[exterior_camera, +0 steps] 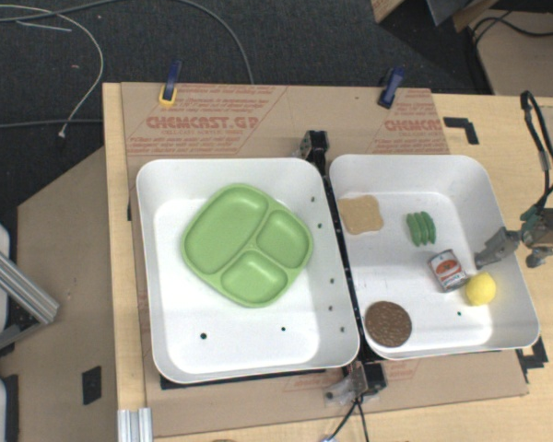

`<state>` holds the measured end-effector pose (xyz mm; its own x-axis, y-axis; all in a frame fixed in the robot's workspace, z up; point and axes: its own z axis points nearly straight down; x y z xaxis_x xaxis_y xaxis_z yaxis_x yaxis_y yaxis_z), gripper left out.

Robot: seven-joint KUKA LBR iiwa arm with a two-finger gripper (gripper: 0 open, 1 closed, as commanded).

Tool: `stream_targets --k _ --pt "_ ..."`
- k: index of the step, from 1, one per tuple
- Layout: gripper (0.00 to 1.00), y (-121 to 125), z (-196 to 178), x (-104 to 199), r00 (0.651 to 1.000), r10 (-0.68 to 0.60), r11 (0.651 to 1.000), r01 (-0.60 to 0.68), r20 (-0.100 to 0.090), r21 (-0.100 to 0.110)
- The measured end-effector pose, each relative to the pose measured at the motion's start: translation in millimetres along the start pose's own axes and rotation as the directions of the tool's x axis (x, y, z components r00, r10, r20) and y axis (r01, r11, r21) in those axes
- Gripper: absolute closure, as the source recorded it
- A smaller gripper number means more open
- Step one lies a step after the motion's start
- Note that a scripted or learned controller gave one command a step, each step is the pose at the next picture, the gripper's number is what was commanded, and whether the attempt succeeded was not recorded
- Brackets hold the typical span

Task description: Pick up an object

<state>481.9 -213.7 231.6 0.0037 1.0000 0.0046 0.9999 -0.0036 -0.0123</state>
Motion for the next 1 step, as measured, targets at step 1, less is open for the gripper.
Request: stream_targets --k 1 --pt "0.00 2.6 -5.4 0.5 1.000 -0.004 1.000 0.004 0.003 -0.011"
